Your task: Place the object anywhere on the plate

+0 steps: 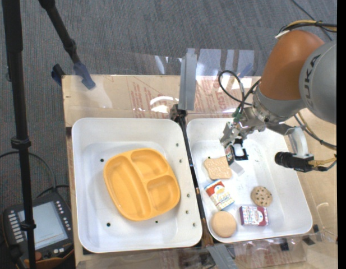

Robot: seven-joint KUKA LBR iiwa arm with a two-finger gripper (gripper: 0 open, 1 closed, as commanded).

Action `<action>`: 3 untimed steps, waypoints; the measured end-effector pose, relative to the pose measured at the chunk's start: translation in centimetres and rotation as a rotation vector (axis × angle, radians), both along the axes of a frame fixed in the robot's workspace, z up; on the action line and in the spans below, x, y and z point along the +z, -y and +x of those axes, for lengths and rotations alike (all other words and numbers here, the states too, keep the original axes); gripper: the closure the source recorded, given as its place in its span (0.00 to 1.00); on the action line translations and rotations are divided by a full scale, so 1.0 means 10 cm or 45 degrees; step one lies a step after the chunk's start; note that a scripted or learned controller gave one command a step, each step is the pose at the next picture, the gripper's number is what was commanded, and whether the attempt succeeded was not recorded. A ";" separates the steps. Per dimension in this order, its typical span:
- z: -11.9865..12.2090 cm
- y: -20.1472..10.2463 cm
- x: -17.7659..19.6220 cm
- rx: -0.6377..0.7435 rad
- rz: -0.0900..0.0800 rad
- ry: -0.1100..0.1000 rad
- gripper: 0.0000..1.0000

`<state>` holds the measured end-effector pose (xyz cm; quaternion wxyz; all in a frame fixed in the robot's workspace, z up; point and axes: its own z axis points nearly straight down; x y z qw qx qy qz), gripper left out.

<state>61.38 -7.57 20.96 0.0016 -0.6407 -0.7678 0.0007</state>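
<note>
An orange-yellow plate (142, 182) with three compartments lies in the left bin (88, 133). In the right bin (285, 206) lie a square tan cracker (217, 168), a small red and white carton (220, 195), a round tan bun (224, 224), a chocolate chip cookie (262, 195) and a small pink packet (254, 216). My gripper (233, 149) hangs over the right bin's upper left part, just above and right of the cracker. Its dark fingers point down and look apart, with nothing seen between them.
A grey upright post (188, 86) stands behind the seam between the two bins. A black tripod pole (15, 111) and a tablet (41, 224) stand left of the bench. Cables loop around the wrist (231, 88).
</note>
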 end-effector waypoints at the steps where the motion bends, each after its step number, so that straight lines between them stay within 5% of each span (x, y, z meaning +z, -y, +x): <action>1: -0.05 -0.86 -0.23 0.136 0.000 -0.002 1.00; 2: -0.47 -1.56 -0.25 0.058 -0.002 -0.005 1.00; 3: -0.47 -1.56 -0.25 0.057 -0.001 -0.004 0.00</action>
